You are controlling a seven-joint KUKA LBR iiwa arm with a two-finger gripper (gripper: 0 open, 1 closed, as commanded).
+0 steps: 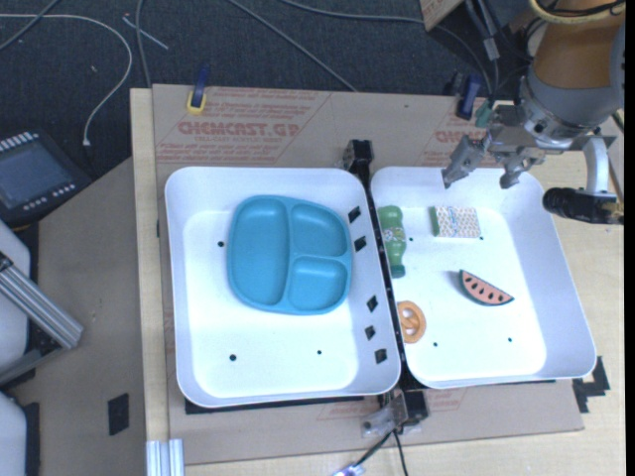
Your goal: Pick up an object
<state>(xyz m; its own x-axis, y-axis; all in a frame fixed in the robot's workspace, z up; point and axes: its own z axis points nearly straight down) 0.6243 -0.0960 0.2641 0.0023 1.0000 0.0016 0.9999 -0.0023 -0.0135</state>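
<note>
Item: one picking station, as seen from beside the bench.

Landmark: the right bin [556,296], white and shallow, its inner rim touching that of the left bin [189,266].

Tool: the gripper [486,170] hung over the far rim of the right bin, near its far edge and above the floor of the bin. Its two fingers [458,167] stood apart with clear space between them and nothing held.

Nearest candidate: a small patterned square packet [456,222], white with fine coloured specks, lying flat in the far half of the right bin. It lay just toward the near side of the gripper and slightly toward the left bin, so a short advance and a straight descent would probably reach it. Being nearly square, it showed no marked long axis. Its flatness could make it hard to pinch.

Other contents of the right bin:
- a green bottle-shaped toy [392,238], against the inner rim, long axis running far to near;
- a watermelon slice [484,290], near the middle, long axis slanting across the bin;
- a pretzel [412,319], near the inner rim, toward the near side.

Beside the right bin: a blue divided plate [290,254], lying in the left bin.

Task status: judged not yet begun; no object lifted.
</note>
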